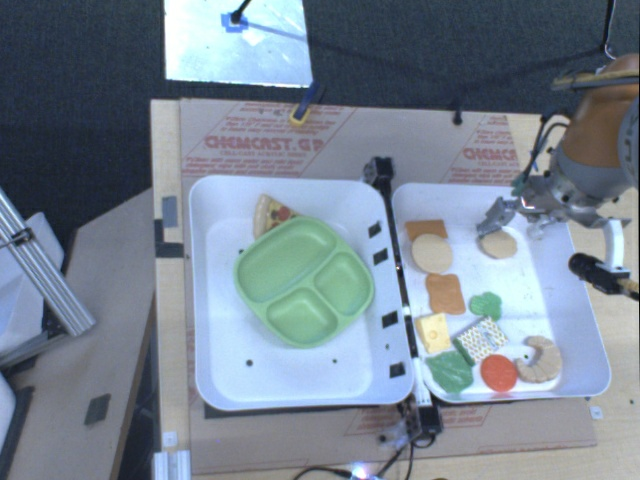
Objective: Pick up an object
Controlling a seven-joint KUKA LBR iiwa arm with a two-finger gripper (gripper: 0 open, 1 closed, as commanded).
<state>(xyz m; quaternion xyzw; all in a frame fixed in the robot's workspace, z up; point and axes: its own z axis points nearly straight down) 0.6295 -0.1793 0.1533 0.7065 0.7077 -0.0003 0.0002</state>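
My gripper (517,221) hangs over the back of the right bin (585,340), fingers spread and nothing between them. A round beige biscuit (499,245) lies just below and in front of its left finger. Further left in that bin are a brown toast slice (425,230), a pale round cookie (433,255) and an orange cracker (445,293). Toward the front lie a green broccoli piece (486,305), a yellow cheese cube (434,331), a checkered packet (481,339), a green leaf (451,371), a red tomato (498,372) and a tan croissant (541,358).
The left bin (215,298) holds a green divided plate (303,280), with a pizza slice (270,211) tucked behind it. A black-clipped divider (392,268) runs between the bins. A black part of the arm (598,271) juts over the right bin's right wall.
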